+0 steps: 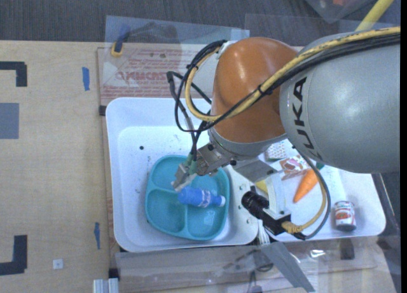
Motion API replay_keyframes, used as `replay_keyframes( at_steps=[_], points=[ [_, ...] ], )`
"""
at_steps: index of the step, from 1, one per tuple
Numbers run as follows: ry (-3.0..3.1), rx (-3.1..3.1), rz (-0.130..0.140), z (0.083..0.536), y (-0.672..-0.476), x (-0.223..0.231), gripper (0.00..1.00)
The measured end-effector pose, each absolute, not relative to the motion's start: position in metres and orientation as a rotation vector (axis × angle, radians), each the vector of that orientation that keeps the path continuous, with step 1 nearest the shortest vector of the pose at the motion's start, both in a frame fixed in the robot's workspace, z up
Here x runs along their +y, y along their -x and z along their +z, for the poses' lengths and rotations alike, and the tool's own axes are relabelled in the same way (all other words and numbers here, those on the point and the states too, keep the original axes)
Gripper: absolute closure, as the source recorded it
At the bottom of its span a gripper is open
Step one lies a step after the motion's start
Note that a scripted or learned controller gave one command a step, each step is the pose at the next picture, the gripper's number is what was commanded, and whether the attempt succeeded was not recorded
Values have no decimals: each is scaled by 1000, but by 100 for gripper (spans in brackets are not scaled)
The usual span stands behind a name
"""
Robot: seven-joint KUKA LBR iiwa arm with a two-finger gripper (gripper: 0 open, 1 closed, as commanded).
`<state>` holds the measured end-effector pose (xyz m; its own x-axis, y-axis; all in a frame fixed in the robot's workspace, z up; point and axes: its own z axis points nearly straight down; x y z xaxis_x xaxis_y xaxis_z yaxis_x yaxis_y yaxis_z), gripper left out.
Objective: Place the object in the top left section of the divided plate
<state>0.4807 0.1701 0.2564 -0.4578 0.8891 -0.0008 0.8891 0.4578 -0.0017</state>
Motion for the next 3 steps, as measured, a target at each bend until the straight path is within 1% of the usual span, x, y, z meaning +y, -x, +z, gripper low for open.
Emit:
replay_keyframes(
  at_steps=[3],
  points=[
    [1635,-2682,3,256,-481,170,0]
  ],
)
